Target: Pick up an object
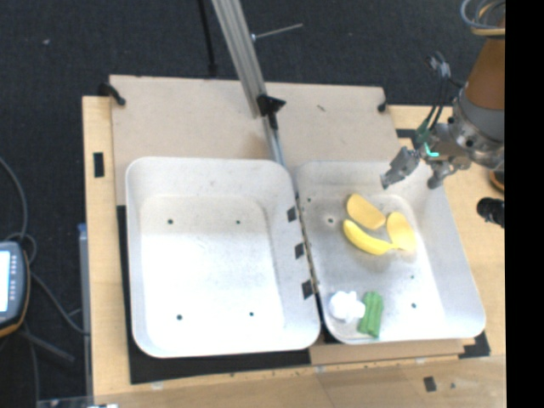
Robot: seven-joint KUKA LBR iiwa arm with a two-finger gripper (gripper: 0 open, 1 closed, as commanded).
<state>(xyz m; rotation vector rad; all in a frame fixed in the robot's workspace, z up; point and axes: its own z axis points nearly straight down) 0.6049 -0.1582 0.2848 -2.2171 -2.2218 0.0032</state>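
Your gripper [418, 170] hangs open with nothing in it, above the far edge of the right bin [450, 270]. The yellow pieces [374, 226] lie in that bin, near and below it. Go straight down over one piece, then close slowly so it won't slip
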